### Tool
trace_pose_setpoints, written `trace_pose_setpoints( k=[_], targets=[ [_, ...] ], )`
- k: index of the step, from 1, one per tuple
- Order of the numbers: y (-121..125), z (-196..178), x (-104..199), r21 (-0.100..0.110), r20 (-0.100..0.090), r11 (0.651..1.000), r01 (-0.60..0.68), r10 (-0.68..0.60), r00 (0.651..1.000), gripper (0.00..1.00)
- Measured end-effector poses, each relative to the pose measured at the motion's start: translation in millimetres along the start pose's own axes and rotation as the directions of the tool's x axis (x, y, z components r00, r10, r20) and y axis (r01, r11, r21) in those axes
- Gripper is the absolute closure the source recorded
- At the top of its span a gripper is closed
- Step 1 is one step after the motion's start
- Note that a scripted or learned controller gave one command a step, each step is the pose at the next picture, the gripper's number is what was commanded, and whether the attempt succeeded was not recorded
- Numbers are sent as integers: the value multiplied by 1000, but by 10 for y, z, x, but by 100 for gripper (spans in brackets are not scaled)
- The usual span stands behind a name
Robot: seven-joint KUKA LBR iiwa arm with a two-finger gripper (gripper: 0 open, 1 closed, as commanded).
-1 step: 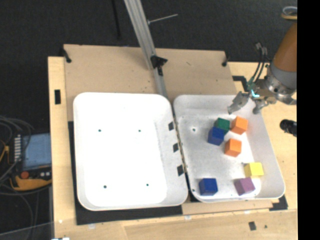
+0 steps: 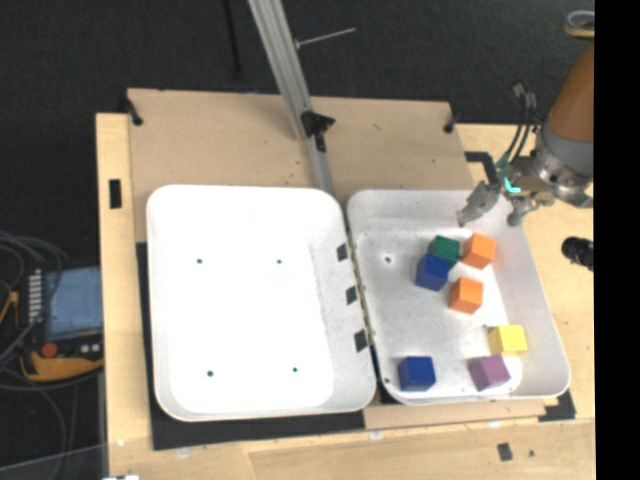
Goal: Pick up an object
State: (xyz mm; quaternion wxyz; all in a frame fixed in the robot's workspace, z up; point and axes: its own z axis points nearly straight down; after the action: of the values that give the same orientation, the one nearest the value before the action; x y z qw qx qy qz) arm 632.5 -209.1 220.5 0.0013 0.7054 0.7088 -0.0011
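Orange cube (image 2: pixel 480 250) just below hand (image 2: pixel 497 205)

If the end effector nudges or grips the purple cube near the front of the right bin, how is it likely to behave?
The purple cube looks like a rigid block with flat faces, so it would probably slide rather than roll. It appears small and likely light. It sits close to the right bin's front wall and the yellow cube, so a push may jam it there.
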Motion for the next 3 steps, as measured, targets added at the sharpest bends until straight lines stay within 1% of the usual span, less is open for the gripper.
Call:
trace_pose_setpoints(
  k=[1,2,3],
  targets=[
    [-96,563,-51,4,-2,1000,-5,5,1000,0],
    [-10,809,-27,-13,3,1000,-4,4,1000,0],
    [9,848,-34,-17,5,1000,-3,3,1000,0]
  ],
)
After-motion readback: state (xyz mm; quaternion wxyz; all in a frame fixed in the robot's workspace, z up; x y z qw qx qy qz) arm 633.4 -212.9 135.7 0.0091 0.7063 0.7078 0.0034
